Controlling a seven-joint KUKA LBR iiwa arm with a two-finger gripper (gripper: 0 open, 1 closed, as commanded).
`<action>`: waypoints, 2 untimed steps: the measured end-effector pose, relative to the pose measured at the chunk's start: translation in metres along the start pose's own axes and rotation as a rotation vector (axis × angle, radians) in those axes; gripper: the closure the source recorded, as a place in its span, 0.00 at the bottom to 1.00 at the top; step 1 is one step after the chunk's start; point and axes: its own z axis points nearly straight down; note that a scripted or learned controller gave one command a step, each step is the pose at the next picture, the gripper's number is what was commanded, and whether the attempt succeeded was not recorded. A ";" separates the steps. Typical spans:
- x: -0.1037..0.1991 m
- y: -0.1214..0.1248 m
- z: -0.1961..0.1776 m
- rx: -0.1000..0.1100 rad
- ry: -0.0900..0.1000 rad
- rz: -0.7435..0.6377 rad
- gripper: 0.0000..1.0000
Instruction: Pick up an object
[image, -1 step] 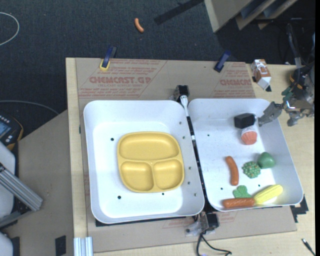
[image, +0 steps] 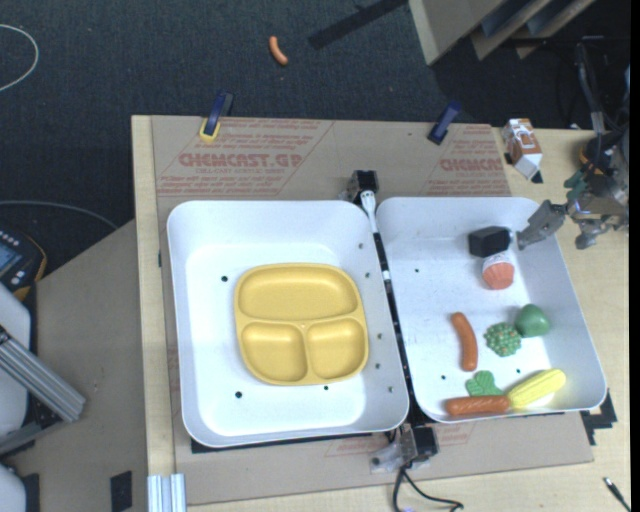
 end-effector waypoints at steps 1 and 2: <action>0.003 0.000 0.043 0.006 0.002 0.000 0.00; 0.003 -0.003 0.107 0.008 0.003 0.000 0.00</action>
